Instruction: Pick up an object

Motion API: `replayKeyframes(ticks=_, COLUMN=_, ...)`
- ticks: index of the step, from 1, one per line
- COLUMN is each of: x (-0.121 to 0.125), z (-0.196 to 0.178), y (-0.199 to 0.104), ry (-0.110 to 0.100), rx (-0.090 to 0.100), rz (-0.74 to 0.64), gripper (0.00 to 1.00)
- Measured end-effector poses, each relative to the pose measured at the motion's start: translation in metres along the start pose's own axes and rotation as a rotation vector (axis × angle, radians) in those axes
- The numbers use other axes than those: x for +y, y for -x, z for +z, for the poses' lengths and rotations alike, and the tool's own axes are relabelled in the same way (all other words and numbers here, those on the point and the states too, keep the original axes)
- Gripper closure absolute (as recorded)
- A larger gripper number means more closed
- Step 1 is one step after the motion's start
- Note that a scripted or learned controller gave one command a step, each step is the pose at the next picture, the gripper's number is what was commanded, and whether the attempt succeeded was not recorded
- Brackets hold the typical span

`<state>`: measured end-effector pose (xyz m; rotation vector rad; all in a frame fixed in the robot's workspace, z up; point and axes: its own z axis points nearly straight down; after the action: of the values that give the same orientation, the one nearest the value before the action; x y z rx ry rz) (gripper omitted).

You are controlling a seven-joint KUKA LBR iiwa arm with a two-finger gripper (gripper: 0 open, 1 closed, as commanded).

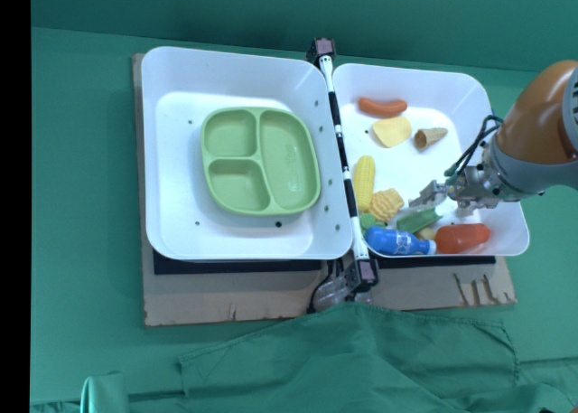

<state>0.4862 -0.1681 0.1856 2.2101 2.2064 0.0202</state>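
Observation:
The right bin [470, 90] holds several toy foods: a red sausage [384, 106], a yellow slice [392, 132], a small cone [431, 137], a corn cob [363, 182], a yellow crinkled piece [386, 203], a green vegetable [417, 220], a blue bottle [397, 241] and a red-orange piece [461, 238]. My gripper [433, 195] hangs low over the bin's front right part, just above and right of the green vegetable and behind the red-orange piece. Nothing can be seen held in it.
The left bin [181, 77] contains a light green divided plate [262, 161]. A black and white divider [339, 145] runs between the bins. Green cloth [361, 361] lies bunched in front of the cardboard base [226, 307]. My arm's orange band [542, 117] overhangs the right bin's edge.

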Motion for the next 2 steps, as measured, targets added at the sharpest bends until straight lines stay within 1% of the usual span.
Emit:
replayKeyframes(ticks=1, x=-0.005, z=0.000, y=0.018, ry=-0.003, rx=0.001, rz=0.000, gripper=0.00)
replayKeyframes(ticks=2, x=-0.003, z=-0.013, y=0.021, ry=0.006, rx=-0.007, rz=0.005, gripper=1.00)
